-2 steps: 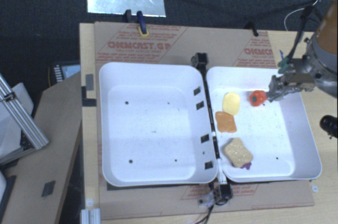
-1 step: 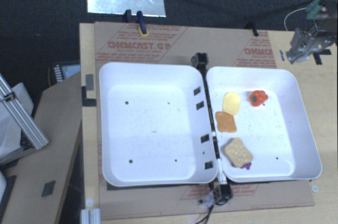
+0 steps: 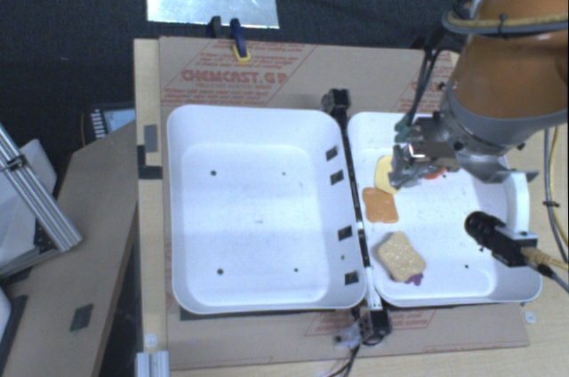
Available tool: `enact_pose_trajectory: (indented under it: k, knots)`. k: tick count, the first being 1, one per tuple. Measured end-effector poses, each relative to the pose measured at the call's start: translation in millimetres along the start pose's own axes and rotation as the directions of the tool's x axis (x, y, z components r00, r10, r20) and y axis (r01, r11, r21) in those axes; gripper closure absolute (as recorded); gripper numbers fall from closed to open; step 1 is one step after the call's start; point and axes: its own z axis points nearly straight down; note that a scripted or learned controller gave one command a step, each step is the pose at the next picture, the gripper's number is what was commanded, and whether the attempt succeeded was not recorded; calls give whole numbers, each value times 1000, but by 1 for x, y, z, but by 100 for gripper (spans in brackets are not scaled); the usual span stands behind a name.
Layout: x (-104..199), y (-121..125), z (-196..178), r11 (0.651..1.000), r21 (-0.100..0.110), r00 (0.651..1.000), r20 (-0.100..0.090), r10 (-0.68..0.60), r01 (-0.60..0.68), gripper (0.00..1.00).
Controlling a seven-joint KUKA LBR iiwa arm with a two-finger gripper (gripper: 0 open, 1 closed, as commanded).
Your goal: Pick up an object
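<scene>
Arm low over the right bin (image 3: 511, 282), its fingers (image 3: 404, 160) down among the items.

Whether the fingers are open or closed cannot be told. Beneath them lies a yellow piece (image 3: 383, 173); an orange slab (image 3: 380, 206) sits just in front, and a tan lumpy object (image 3: 400, 255) over something purple (image 3: 414, 278) lies nearer the front wall. The left bin (image 3: 187, 277) adjoins.

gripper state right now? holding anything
gripper: cannot be told; it sits low in the right bin, over the yellow item.
</scene>
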Motion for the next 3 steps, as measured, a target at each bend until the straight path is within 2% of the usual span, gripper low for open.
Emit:
enact_pose_trajectory:
  k: [1, 2, 3]
  knots:
    - [25, 24, -74, 1000, -24, 1000, -2, -2, 2, 100]
    - [86, -1, -118, 1000, -20, 1000, -4, -6, 6, 100]
    - [139, 0, -145, 1000, -18, 1000, -4, -4, 4, 100]
